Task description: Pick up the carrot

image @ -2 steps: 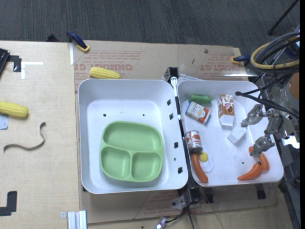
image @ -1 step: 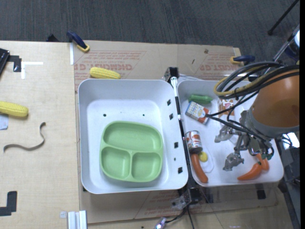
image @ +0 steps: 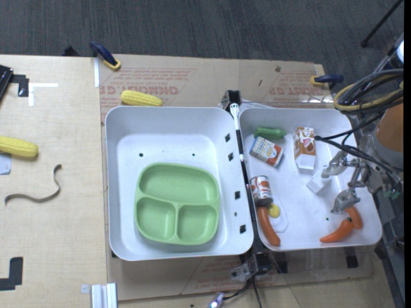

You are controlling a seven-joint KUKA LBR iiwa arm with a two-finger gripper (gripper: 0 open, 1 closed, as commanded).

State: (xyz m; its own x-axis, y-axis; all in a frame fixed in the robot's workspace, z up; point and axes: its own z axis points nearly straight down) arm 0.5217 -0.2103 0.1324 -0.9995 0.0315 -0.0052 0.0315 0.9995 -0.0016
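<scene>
**Gripper poised over the carrot in the right bin**

The carrot [image: 340, 230] is seen lying in the near right corner of the right bin [image: 359, 117], its thick end pointing toward the bin's right wall. The gripper [image: 345, 202] is positioned directly above that thick end, reaching in from the right. Its fingers are seen spread apart, and nothing is gripped between them; whether the lower fingertip touches the carrot cannot be told.

Elsewhere in the right bin, a small red can [image: 260, 190] is found against the left wall, with a yellow item [image: 275, 211] and a red-orange sausage-shaped toy [image: 268, 227] just below it. A green vegetable [image: 270, 132] and two small cartons [image: 267, 150] [image: 305, 147] are placed toward the far side.

In the left bin [image: 122, 165], a green divided plate [image: 178, 204] is set. Two corn cobs [image: 140, 98] [image: 18, 147] are laid on the tabletop [image: 51, 236].
</scene>
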